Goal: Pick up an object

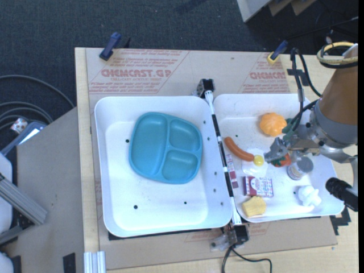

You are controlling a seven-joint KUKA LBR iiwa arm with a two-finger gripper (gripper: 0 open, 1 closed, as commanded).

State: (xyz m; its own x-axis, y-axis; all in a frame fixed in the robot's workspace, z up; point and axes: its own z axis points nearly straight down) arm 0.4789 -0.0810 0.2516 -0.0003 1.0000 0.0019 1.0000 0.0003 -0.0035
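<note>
The arm (341, 104) comes in from the right over the right bin (242, 104), and its hand (278, 152) hangs low near the middle of that bin. The hand is dark and tangled with cables, so whether it is open or closed, or has hold of anything, cannot be told.

Taking the hand as the landmark: an orange, rounded fruit-like toy (272, 124) lies just behind it, toward the bin's back wall. A toy hot dog (239, 149) lies to its left, slanting toward the divider between the bins, and a small yellow piece (259, 161) sits at the sausage's near end, just beside the hand. A red and green bit (278, 162) shows right under the hand. A round grey object (300, 168) lies just to its right. In front of the hand stand a small pink and white carton (258, 186) and, nearer the bin's front rim, a yellow block (254, 207). A small white object (309, 196) lies to the front right, close to the rim.

Open floor in this bin lies mostly behind and left of the hand, along the back wall.

Well left of the hand, the left bin (114, 198) holds a blue divided plate (166, 148), with bare white floor around it on every side. Both bins rest on the surface (142, 67), a brown board held by clamps at its back corners.
</note>
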